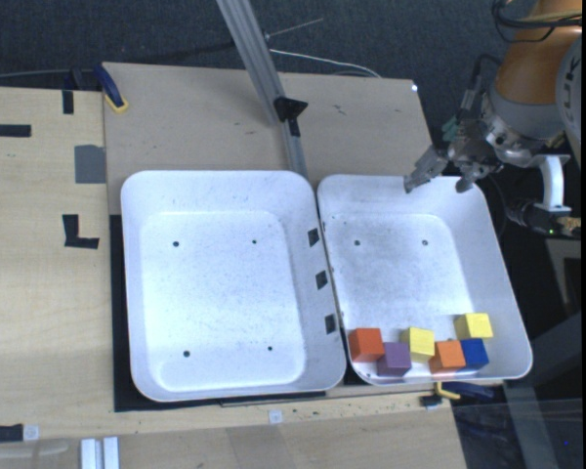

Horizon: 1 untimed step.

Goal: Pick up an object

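Worktop [205, 125] carries two white bins side by side: left bin [220, 281], right bin [420, 262]. Arm [532, 76] comes in from the right, w/ hand [437, 176] over the right bin's far right corner. Fingers [417, 179] spread apart, nothing btwn them, touching nothing visible. Blocks cluster along the right bin's near edge, well apart from the hand: orange block [365, 343], purple block [396, 358], yellow block [421, 342], second orange block [448, 355], blue block [474, 353], second yellow block [475, 324].
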Motion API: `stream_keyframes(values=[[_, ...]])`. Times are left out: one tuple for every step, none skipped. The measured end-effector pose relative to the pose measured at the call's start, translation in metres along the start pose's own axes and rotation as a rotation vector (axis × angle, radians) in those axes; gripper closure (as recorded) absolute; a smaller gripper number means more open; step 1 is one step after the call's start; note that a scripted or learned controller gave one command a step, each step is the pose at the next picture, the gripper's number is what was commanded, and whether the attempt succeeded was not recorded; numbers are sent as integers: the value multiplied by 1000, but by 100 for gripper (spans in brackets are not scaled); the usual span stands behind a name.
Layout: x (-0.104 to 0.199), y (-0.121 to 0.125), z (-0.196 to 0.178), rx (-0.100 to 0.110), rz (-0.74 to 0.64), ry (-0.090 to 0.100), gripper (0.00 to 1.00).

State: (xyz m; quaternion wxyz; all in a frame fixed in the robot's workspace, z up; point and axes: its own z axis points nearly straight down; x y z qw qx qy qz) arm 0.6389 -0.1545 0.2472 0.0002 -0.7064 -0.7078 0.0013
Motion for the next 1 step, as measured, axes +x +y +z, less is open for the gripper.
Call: stream_keyframes(values=[[8,33,80,6,-1,2,0]])
